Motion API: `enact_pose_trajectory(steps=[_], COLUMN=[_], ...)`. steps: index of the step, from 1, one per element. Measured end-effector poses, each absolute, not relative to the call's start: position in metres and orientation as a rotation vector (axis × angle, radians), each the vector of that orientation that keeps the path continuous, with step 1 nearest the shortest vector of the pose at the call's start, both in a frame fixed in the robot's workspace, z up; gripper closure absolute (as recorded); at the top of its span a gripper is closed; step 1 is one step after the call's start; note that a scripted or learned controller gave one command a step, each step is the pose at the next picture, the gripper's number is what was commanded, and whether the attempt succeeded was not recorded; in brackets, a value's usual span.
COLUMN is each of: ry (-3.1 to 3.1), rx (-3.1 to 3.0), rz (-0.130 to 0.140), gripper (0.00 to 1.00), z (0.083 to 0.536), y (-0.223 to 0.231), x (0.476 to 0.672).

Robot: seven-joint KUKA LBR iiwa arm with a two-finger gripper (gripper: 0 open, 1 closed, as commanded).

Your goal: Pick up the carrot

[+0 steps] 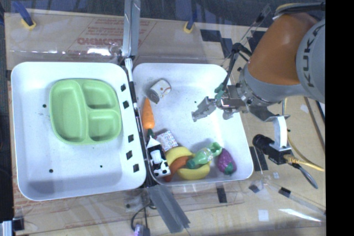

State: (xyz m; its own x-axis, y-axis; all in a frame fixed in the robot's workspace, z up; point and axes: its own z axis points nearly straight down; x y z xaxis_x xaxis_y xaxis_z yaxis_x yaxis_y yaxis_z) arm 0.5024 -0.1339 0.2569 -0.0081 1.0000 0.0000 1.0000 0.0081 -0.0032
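Two white bins sit side by side on the bench. The left bin (33, 174) holds one thing, a green divided plate (86, 110) with three compartments. The right bin (188, 70) holds the rest: one carrot (148, 113) lying against the left wall, roughly midway between near and far, with its narrow end pointing to the far side; one small grey roll (159, 90) just beyond it; and a cluster along the near wall (one banana (188, 166), one green piece (204, 155), one purple piece (225, 162), one small packet (166, 138) and one black-and-white toy (156, 160)). The gripper (202, 110) hangs over the middle of the right bin, well right of the carrot, its fingers slightly apart with nothing between them.
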Motion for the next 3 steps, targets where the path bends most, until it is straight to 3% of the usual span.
enact_pose_trajectory(steps=[1, 2, 3], ry=[-2.471, -2.47, -2.826], rx=[-1.935, -1.937, -1.367], rz=[0.005, 0.004, 0.002], gripper=[0.0, 0.0, 0.0], z=[0.19, 0.19, 0.191], y=[-0.044, -0.045, -0.027], x=[0.515, 0.515, 0.478])
